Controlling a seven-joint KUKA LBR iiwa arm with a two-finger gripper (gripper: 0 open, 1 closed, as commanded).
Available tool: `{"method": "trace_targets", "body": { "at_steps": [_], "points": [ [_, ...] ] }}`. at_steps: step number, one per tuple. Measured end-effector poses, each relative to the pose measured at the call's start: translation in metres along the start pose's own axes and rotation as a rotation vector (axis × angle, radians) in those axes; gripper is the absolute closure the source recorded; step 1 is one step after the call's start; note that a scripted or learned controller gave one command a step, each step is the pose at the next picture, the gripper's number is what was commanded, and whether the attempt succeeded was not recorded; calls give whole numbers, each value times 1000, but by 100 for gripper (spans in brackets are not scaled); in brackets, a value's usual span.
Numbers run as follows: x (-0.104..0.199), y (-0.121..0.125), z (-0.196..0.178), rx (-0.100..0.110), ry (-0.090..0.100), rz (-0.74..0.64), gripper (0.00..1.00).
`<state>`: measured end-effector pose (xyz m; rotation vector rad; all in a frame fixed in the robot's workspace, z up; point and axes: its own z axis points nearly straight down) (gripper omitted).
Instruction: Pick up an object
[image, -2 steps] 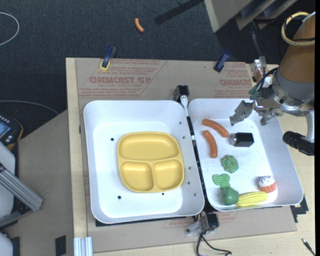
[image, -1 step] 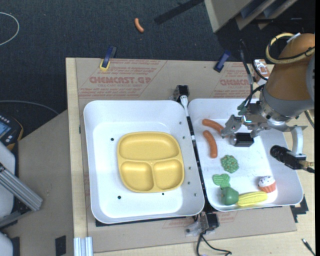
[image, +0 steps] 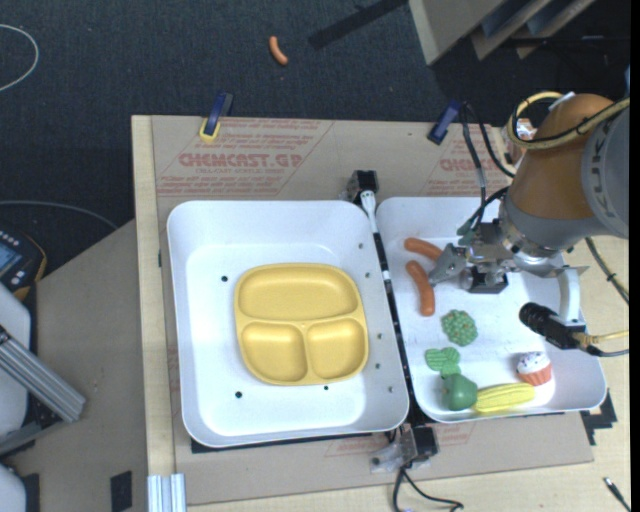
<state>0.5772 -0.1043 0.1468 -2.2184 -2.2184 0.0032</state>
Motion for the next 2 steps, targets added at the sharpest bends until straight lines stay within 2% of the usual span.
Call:
{"method": "trace_targets", "body": {
  "at_steps": [1,2],
  "points": [
    [-3,-9,58,2,1,1,0],
    [-3,-9,63,0,0,1,0]
  ]
}}
